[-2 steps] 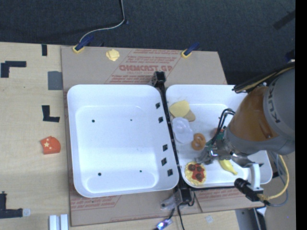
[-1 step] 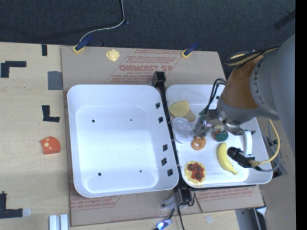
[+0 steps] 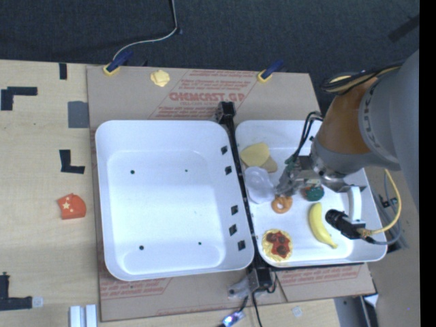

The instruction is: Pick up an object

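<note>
The right bin [image 3: 300, 254] holds a yellow banana [image 3: 319, 225], a small pizza-like disc [image 3: 276, 244], a brown ring-shaped pretzel or donut [image 3: 281, 204], a clear plastic cup [image 3: 258, 183], a pale yellow wedge [image 3: 256, 154] and a teal round object [image 3: 313, 193]. My gripper [image 3: 287, 186] is low in this bin, just above the brown ring and right of the clear cup. The grey arm with its orange band [image 3: 344, 125] reaches in from the right.
The left bin [image 3: 109, 203] lies beside the right one, with a black divider [image 3: 235, 182] between them. On the bench outside sit a red object [image 3: 72, 207] at the left and a small yellow object [image 3: 160, 78] at the top. Cables run near the arm's base.
</note>
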Controlling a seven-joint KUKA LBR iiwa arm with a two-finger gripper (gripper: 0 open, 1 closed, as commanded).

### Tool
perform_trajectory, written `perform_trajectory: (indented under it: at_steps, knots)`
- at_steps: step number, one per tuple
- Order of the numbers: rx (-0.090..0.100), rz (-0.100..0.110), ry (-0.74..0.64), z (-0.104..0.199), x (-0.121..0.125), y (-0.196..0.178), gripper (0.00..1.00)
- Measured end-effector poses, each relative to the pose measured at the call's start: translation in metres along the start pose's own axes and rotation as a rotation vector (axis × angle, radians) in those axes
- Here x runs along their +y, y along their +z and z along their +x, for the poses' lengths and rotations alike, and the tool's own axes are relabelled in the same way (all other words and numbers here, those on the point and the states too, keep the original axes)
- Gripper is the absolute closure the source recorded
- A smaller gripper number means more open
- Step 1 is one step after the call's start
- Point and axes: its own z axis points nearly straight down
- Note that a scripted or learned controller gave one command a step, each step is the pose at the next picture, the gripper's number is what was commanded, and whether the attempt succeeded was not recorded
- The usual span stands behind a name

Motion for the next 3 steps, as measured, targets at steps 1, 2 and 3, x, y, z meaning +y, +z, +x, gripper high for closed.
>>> perform_trajectory:
  at_steps: [1, 2, 3]
  knots:
    - [0.000, 0.002, 0.002, -0.008, -0.073, -0.028, 1.00]
    - [-0.004, -0.016, -0.005, 0.019, 0.016, -0.144, 1.00]
    - [0.000, 0.002, 0.001, 0.045, -0.032, -0.112, 1.00]
